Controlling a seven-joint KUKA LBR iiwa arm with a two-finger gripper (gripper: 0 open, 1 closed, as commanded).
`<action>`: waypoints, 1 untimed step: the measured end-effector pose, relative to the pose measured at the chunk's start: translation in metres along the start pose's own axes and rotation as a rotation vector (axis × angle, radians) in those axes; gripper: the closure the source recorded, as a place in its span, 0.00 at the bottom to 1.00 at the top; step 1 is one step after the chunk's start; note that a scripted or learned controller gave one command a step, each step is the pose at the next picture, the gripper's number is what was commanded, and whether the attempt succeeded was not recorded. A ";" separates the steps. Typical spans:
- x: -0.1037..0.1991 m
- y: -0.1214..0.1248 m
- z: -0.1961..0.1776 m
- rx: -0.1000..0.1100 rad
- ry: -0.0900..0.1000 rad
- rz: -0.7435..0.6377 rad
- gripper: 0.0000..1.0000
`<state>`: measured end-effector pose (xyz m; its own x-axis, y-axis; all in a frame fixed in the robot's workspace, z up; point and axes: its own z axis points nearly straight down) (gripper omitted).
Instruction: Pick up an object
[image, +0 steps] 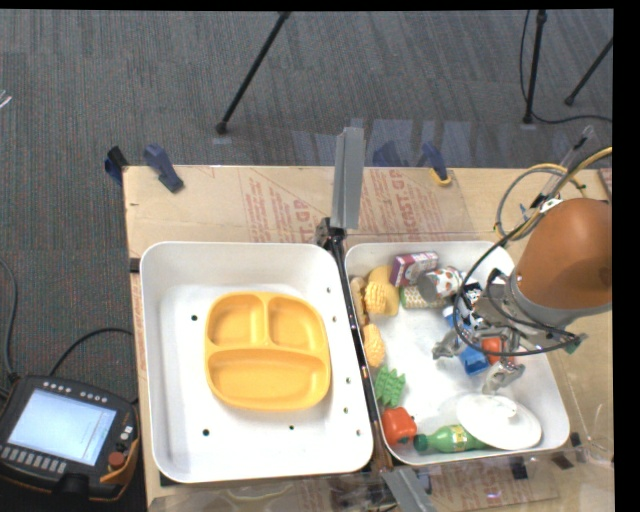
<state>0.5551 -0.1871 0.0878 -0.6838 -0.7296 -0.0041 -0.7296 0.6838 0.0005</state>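
My gripper (476, 362) reaches down into the right bin (560, 400), under the orange wrist band (565, 252). Its two grey fingers (447, 348) stand apart, so it is open. A small blue and orange toy (478, 357) lies on the bin floor between them; I cannot tell whether they touch it. Close by are a white round lid (498, 421) in front and a green bottle (450, 438) lying on its side at the front edge.
Along the right bin's left side lie a yellow corn cob (380, 297), a yellow toy (372, 346), a green spiky toy (390, 383) and a red toy (398, 425). A small carton (413, 268) sits at the back. A yellow divided plate (268, 350) lies in the left bin (160, 300).
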 end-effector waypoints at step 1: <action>-0.002 0.000 -0.009 -0.002 -0.003 0.004 1.00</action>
<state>0.5557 -0.1857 0.0965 -0.6868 -0.7268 -0.0067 -0.7268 0.6868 0.0029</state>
